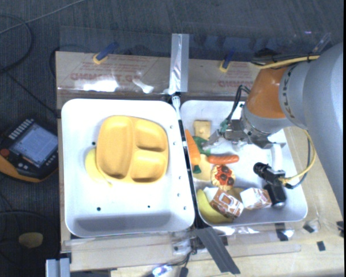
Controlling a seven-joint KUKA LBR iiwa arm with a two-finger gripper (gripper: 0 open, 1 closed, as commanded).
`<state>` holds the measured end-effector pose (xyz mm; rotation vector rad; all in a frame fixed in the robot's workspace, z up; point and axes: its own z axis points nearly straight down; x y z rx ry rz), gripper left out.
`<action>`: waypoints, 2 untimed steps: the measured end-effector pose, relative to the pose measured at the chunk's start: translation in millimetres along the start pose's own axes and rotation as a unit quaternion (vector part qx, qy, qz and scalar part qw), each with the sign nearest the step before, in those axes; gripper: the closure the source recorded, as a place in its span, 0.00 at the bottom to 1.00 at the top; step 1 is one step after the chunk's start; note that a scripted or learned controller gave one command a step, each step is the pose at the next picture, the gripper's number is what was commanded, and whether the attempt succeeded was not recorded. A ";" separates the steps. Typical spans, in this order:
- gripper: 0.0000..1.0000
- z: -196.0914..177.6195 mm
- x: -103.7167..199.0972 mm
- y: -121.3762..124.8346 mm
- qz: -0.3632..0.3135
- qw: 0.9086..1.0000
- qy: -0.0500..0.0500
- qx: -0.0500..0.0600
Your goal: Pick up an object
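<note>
left bin (pixel 69 154): yellow tray (pixel 131 149) fills centre; bare floor on view's lower side and in corners
right bin (pixel 297 215): left half crowded, carrot (pixel 192 149), red item (pixel 222 159), banana (pixel 206 211), brown packet (pixel 226 202), white packet (pixel 255 198) close together
right bin, upper right: arm (pixel 311 91) overhangs

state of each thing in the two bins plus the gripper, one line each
yellow tray: lying flat in the left bin, partly covering a yellow thing
carrot: lying along the right bin's left wall
red pepper: lying on its side, mid bin
banana: lying partly under the brown packet
brown packet: resting on the banana
gripper: low in the right bin, near the red pepper
</note>
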<state>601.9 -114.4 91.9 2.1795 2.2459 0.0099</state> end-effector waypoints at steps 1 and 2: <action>0.00 -1.5 16.4 -50.8 0.003 1.000 -0.001 -0.003; 1.00 -13.1 18.0 -48.1 0.002 1.000 0.001 -0.006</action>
